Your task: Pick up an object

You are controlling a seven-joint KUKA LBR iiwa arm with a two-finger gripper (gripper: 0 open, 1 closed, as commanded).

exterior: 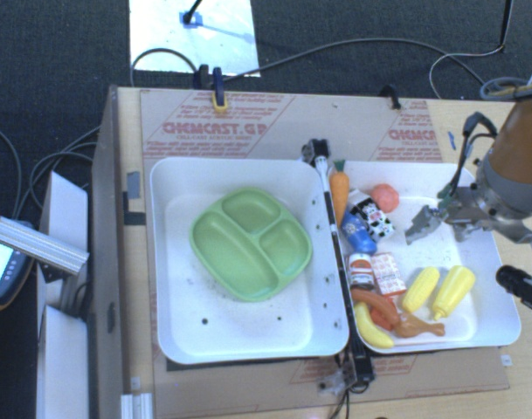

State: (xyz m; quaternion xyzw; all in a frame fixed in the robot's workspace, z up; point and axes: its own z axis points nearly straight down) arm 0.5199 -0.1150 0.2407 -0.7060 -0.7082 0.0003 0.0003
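My gripper (423,223) hangs over the middle of the right bin (501,260), with nothing visibly in it. Left of it lie an orange-red ball (385,195), a black-and-white spotted toy (371,216) and a blue can (358,236). An orange carrot (338,192) lies along the bin's left wall. Below the gripper are two yellow corn cobs (421,288) (453,290) and a red-and-white carton (376,273). At the front lie a banana (369,326), a red sausage (379,306) and a brown drumstick (419,326).
The left bin (183,321) holds a green divided plate (251,243). The arm's grey body with its orange band (517,160) enters from the right over the right bin's far corner. Cables run across the bench behind the bins.
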